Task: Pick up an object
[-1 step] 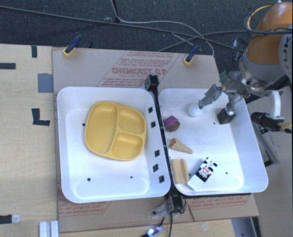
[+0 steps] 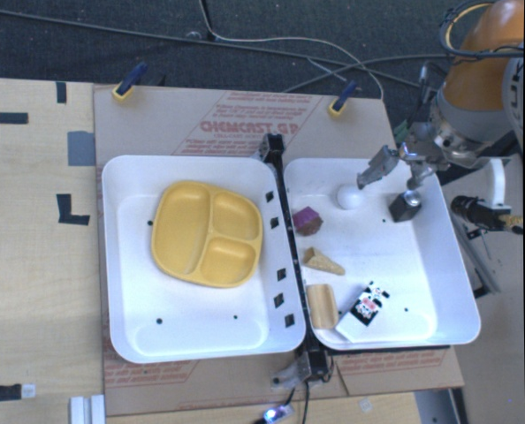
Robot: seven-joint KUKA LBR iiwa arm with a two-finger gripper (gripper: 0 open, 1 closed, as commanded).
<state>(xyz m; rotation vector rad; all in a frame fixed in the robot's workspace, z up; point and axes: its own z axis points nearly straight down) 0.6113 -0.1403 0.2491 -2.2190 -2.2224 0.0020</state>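
My gripper (image 2: pixel 391 180) hangs over the upper right of the right bin (image 2: pixel 439 263), fingers spread open with nothing between them. A small white ball (image 2: pixel 349 197) lies just left of and below the left finger (image 2: pixel 375 168). The right finger (image 2: pixel 412 188) ends above a dark shadow on the bin floor. Further left lies a purple block (image 2: pixel 308 220), below it a tan wedge (image 2: pixel 323 261). Near the bin's front stand a tan wooden block (image 2: pixel 322 306) and a black and white patterned piece (image 2: pixel 365 306).
The left bin (image 2: pixel 130 263) holds a yellow divided plate (image 2: pixel 207 233). A black divider (image 2: pixel 285 237) runs between the bins. Yellow and blue clamps (image 2: pixel 130 81) (image 2: pixel 343 97) pin the cardboard at the back. Cables cross the dark floor behind.
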